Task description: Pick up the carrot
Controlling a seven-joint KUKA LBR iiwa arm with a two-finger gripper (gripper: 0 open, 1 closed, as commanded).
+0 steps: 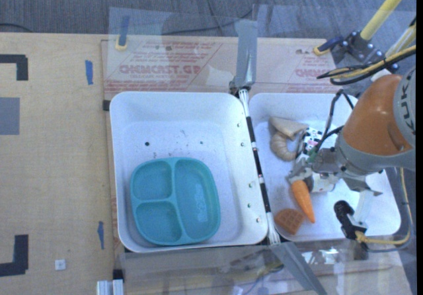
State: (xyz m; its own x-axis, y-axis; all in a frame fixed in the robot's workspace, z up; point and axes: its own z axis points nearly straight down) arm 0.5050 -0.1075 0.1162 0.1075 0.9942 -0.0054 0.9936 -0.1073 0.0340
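Note:
The orange carrot [304, 200] lies in the right bin [390, 221], its thick end pointing up and left, its tip toward the front. My gripper [308, 172] hangs right over the carrot's thick end, touching or nearly touching it. The arm's orange band sits just to the right of it. The carrot rests low in the bin and looks level with the things around it.
A round brown waffle-like piece [289, 220] lies just left of the carrot's tip. A beige pastry [285, 138] sits behind the gripper. The left bin [132, 122] holds a teal divided plate [174, 201]. The bins' shared wall [254, 161] runs close to the left.

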